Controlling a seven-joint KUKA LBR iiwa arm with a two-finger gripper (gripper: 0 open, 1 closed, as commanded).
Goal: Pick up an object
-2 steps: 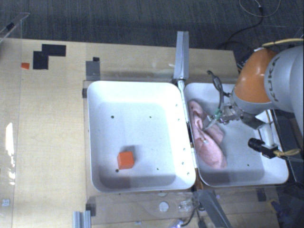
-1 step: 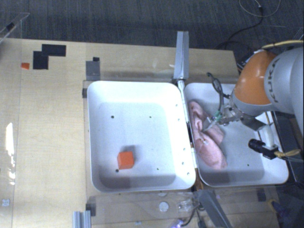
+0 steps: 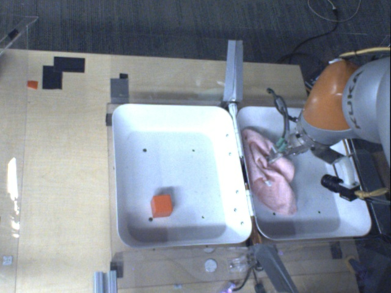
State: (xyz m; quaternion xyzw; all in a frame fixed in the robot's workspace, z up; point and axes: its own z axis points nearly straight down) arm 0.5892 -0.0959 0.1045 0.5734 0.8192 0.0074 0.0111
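An orange block [image 3: 162, 206] was seen lying alone on the floor of the left bin [image 3: 131, 163], toward its near edge. Just across the divider, a crumpled pink cloth [image 3: 269, 174] was spread along the left side of the right bin [image 3: 324, 221], stretched from the near half up toward the far wall. The gripper [image 3: 282, 151] was found lowered onto the cloth's upper right edge, touching the fabric; whether its claw was clenched or released could not be told, the tips being too small and blurred. Behind it, the grey arm [image 3: 366, 96] with its orange band [image 3: 327, 102] was seen reaching in from the right. Farther back, black shapes [image 3: 60, 71] were noted on the wooden bench [image 3: 61, 182].
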